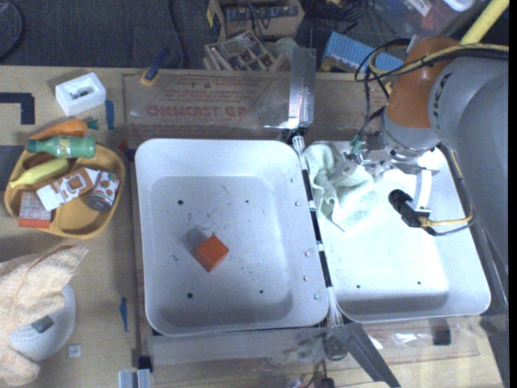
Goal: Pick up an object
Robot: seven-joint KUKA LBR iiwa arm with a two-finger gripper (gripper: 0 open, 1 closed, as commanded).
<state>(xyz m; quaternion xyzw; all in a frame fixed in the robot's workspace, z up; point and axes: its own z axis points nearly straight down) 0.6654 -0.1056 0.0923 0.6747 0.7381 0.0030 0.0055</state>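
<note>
Gripper (pixel 361 158) low over the cloth (pixel 343 191) in the right bin (pixel 420 289).
If it is spread or pinching, I cannot tell. The cloth is soft, pale, crumpled, its long side running along the left wall of this bin. An orange block (pixel 212 252), corner toward the camera, lies alone in the left bin (pixel 161 184), well apart.

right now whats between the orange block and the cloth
In the camera view, bare white bin floor, then the two bins' adjoining rims, separate the orange block from the cloth.
</note>
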